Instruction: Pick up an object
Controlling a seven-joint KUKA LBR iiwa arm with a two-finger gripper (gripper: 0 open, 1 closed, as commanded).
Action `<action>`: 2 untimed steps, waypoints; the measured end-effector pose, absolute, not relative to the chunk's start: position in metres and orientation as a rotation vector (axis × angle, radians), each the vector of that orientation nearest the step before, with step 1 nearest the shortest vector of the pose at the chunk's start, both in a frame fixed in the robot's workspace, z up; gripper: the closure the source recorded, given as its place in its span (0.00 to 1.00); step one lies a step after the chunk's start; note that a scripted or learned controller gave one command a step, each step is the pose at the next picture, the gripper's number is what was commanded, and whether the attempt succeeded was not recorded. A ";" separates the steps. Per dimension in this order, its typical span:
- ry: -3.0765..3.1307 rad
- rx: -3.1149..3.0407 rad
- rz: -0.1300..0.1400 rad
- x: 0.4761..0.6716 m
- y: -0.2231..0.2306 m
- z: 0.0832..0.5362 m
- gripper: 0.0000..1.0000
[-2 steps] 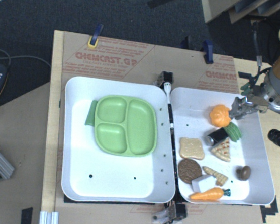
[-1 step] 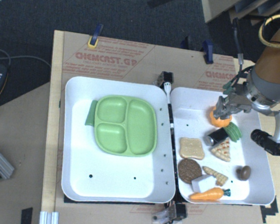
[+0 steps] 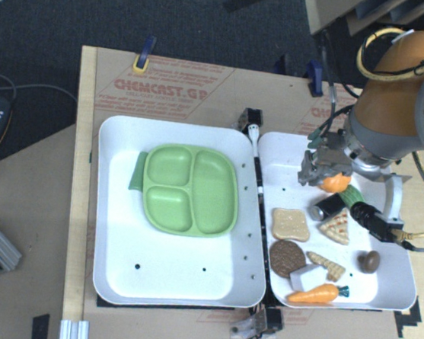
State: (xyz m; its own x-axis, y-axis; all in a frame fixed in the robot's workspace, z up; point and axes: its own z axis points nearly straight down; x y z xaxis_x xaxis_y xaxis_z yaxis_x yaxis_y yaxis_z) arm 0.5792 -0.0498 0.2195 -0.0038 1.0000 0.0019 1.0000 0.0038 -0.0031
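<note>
The left white plastic bin (image 3: 117, 192) contains a green divided plastic tray (image 3: 191, 189) and no loose objects. The right white bin (image 3: 405, 284) holds the candidates, all resting on its floor: a tan toast slice (image 3: 290, 224), a round brown cookie (image 3: 287, 257), an orange toy carrot (image 3: 314, 294), a pizza wedge (image 3: 336, 229) and a small brown nut-shaped piece (image 3: 369, 261). The gripper (image 3: 313, 168) sits low over the far end of that bin, just beside a small orange piece (image 3: 336, 182). Its opening cannot be determined. No lift is evident; the pick appears not yet complete.
</note>
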 end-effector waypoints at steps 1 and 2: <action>-2.226 -2.212 0.001 0.578 0.006 0.216 1.00; -2.226 -2.210 0.000 0.565 0.067 0.216 1.00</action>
